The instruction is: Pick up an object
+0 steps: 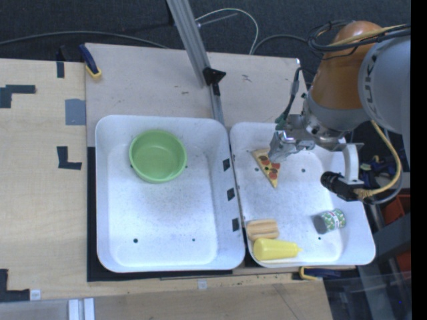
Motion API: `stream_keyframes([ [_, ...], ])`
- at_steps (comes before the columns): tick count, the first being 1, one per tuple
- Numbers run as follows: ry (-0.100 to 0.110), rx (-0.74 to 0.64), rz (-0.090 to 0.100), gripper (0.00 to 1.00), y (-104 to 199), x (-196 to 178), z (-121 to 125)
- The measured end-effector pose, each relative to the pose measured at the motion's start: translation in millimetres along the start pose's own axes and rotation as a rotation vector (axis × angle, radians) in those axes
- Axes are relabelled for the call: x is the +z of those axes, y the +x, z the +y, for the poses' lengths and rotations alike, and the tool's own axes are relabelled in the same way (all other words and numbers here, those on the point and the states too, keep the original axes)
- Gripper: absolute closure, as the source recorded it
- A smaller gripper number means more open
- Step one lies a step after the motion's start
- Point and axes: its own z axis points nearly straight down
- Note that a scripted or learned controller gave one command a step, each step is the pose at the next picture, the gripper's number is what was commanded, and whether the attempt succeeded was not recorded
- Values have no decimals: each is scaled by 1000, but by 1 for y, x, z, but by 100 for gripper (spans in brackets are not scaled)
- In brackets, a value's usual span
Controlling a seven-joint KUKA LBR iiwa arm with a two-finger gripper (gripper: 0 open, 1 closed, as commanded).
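A pizza slice point(268, 167) with red dots lies in the right bin point(300, 199), near its upper left. My gripper point(277, 153) hangs just over the slice's upper right corner, touching or almost touching it. A hot dog bun point(262, 229) and a yellow object point(275, 249) lie at the bin's front left. A small green and grey can point(330, 221) lies on its side at the right. A green bowl point(157, 155) stands in the left bin point(160, 225).
A grey metal post point(193, 39) slants across the bench behind the bins. Black cables and a black fitting point(337, 184) hang by the arm at the right bin's right side. A raised rim divides the two bins.
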Motion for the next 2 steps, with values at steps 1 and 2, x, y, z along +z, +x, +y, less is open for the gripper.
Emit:
stream_keyframes([
  [1, 2, 0, 0, 100, 62, 5, 1],
  [2, 3, 1, -1, 100, 114, 16, -10],
])
